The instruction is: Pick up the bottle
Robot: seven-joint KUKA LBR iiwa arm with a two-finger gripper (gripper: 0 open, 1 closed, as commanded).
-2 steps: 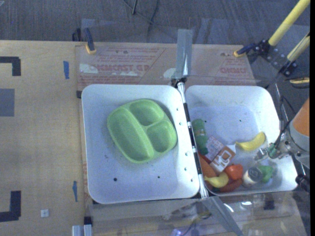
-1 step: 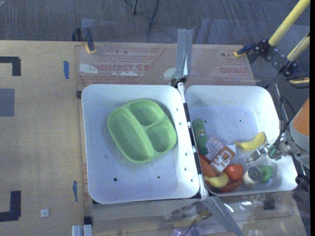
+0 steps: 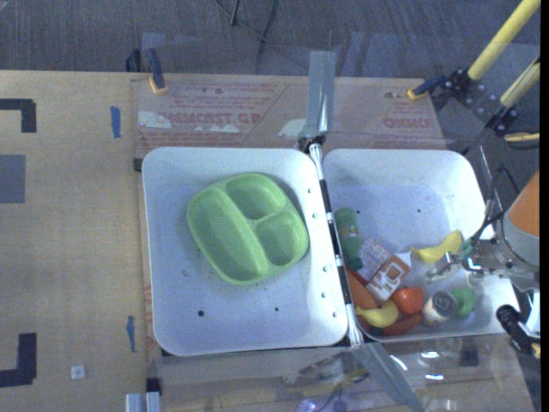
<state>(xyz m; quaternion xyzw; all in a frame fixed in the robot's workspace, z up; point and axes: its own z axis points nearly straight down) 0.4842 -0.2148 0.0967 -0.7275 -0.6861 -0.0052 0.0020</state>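
Counter (image 3: 69,256): pale wood, fills the left and middle of the frame, carrying two shallow white bins side by side at centre.

Left bin (image 3: 171,316): holds one green divided plate (image 3: 248,227), three compartments, nothing on it.

Right bin (image 3: 412,183): contents crowded into its lower half. Arm (image 3: 525,217) enters at the right edge of the frame, orange band visible; gripper (image 3: 463,263) sits low over the bin's lower right, just beside a yellow banana (image 3: 437,249). Jaws: cannot tell how far apart, nor whether anything is in them; too small and cluttered.

Bottle (image 3: 347,227): green, lying on its side along the bin's left wall, long axis running roughly top to bottom of the frame. Well apart from the gripper. A white and orange carton (image 3: 384,275) lies just lower right of it; a red tomato (image 3: 409,299), a second yellow piece (image 3: 380,316) and a small green-and-white item (image 3: 450,305) lie further down.

Handling, judged: likely a light, stiff plastic toy, smooth and round, so prone to roll or slip. Best taken across mid-body, jaws straddling the short axis. Wall side leaves little finger clearance.
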